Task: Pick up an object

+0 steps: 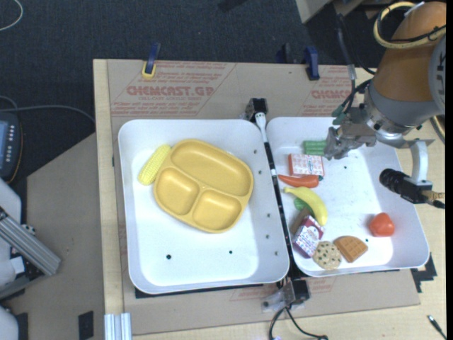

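Observation:
My gripper hangs low over the back of the right bin, just right of a small green item and apparently touching it. Close in front of it lies a white and red carton. Further forward are a red chili, a banana, a maroon packet, a cookie, a slice of toast and a red tomato. I see nothing held in the gripper.
The left bin holds a yellow divided plate with a corn cob at its left. A black part juts over the right bin's right wall. Bare white floor lies between the banana and the tomato.

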Action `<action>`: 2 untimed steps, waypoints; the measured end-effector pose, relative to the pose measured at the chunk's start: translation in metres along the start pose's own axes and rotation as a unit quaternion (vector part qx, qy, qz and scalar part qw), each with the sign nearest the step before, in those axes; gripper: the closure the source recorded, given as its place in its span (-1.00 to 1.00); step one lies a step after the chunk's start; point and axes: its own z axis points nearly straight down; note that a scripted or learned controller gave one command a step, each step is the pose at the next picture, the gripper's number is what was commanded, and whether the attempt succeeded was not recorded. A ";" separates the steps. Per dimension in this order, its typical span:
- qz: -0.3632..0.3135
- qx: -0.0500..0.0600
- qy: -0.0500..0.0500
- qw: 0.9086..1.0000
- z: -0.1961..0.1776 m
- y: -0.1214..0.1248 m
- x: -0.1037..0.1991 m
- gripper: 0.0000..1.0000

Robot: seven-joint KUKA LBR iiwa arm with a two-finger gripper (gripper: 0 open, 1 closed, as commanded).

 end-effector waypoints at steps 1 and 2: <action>-0.001 0.000 0.000 1.000 0.013 0.041 0.040 1.00; 0.002 0.001 0.000 1.000 0.002 0.033 0.029 1.00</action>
